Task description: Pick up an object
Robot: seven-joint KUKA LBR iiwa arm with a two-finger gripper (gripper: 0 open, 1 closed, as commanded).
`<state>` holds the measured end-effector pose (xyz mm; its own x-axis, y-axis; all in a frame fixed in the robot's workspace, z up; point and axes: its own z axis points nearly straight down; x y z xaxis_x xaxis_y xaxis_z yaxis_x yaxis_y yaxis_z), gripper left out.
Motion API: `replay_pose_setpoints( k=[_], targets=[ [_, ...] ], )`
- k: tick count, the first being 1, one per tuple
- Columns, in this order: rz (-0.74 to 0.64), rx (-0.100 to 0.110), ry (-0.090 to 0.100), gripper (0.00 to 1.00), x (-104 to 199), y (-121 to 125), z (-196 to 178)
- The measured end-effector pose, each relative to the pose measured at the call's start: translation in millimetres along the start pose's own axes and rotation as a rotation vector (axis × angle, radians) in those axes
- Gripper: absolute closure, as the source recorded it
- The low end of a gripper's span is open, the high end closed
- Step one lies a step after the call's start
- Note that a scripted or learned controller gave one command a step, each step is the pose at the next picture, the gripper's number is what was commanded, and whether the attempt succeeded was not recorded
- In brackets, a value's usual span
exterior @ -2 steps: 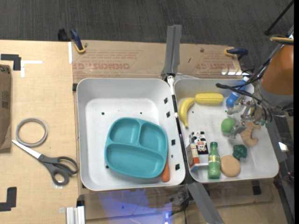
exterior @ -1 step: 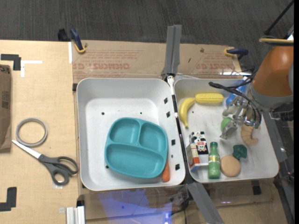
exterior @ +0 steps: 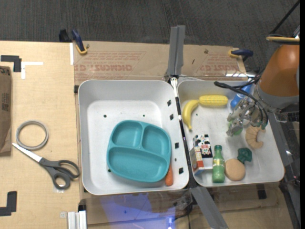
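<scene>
The croissant (exterior: 255,137), pale and curved, sits near the right bin's (exterior: 274,175) right wall, and the pincer (exterior: 240,120) hovers just beside it, toward the bin's middle; whether its fingers are spread or closed, I cannot tell. Best, I reckon, to centre over that crescent before descending. Close by: a bumpy corn cob (exterior: 213,100), a smooth banana (exterior: 189,112), a green bottle (exterior: 218,164).

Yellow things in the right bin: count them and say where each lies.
2. The banana lies along the right bin's left wall near the far end; the corn cob lies beside it against the far wall. The gripper may hide others.
</scene>
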<state>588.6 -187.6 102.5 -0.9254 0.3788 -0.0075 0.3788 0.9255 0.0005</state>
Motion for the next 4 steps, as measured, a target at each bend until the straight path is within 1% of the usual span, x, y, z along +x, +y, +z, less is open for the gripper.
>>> replay_pose_setpoints(
  k=[1, 2, 3, 4],
  targets=[
    [0.0, 0.0, 0.0, 0.0, 0.1, 0.2, 0.1],
    [0.013, -0.001, 0.003, 0.0, -70.4, -6.6, 10.0],
    [0.078, -0.001, 0.003, 0.0, -20.3, 28.0, 9.2],
    [0.02, 0.001, 0.004, 0.0, -9.9, -14.8, 9.2]
  ],
)
